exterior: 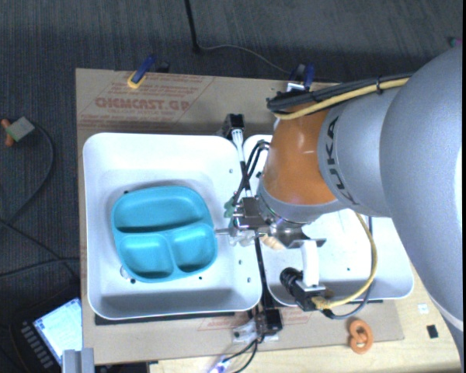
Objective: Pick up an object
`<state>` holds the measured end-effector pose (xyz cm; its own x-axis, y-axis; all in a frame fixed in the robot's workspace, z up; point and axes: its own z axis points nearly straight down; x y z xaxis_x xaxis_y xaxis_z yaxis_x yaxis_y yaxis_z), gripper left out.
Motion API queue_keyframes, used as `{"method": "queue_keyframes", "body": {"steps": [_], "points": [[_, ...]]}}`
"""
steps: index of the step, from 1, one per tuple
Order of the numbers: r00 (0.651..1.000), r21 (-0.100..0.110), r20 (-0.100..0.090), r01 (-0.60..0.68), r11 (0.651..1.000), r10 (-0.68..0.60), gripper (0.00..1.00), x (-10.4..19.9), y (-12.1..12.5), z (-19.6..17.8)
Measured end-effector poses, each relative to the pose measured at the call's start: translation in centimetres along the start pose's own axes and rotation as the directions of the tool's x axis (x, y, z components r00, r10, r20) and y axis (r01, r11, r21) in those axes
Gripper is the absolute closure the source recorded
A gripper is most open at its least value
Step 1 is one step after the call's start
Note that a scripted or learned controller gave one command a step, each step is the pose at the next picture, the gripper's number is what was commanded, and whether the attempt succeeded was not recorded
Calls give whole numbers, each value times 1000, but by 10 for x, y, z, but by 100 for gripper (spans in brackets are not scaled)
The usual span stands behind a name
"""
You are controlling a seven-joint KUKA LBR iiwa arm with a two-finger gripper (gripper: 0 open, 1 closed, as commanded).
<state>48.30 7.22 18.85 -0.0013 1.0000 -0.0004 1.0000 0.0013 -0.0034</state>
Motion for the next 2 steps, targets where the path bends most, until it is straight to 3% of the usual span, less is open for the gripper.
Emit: {"method": "queue_keyframes", "body": {"steps": [1,2], "points": [[1000,-4,1,-2,1000,2,100,-94,1,-60],[1000,-2,0,0,1000,0,100,-37,0,-65]]}}
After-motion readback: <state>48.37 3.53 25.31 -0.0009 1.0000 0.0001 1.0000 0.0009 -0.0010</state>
